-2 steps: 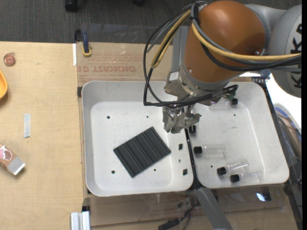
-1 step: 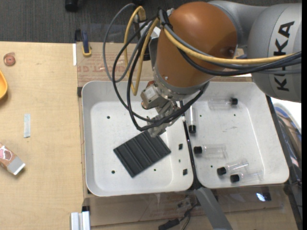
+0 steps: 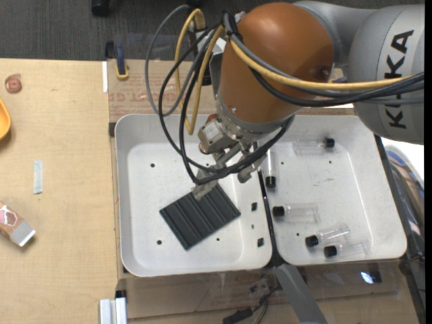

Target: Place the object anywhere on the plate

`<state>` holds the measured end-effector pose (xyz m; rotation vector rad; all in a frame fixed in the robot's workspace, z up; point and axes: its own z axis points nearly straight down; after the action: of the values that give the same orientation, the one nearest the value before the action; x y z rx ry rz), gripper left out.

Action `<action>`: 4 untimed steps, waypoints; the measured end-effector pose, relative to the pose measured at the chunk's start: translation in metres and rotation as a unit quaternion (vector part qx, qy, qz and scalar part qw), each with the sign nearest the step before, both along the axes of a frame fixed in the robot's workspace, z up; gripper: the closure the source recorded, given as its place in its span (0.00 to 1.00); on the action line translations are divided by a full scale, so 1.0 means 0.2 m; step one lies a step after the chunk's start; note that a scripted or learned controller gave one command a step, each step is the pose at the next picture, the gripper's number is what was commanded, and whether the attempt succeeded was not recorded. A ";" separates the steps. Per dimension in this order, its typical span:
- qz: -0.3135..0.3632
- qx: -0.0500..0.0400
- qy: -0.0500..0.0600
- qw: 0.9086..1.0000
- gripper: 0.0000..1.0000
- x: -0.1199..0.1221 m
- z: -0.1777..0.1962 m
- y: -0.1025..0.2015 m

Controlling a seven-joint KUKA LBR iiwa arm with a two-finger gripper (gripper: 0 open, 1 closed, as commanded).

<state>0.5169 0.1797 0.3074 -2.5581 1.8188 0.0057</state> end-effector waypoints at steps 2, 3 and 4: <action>0.079 0.003 0.000 0.997 1.00 0.32 0.37 0.20; 0.281 0.000 0.000 0.960 1.00 0.45 -0.12 0.19; 0.350 0.000 0.000 0.937 1.00 0.33 -0.25 -0.10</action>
<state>0.5832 0.1588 0.2583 -3.0337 0.8085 0.0074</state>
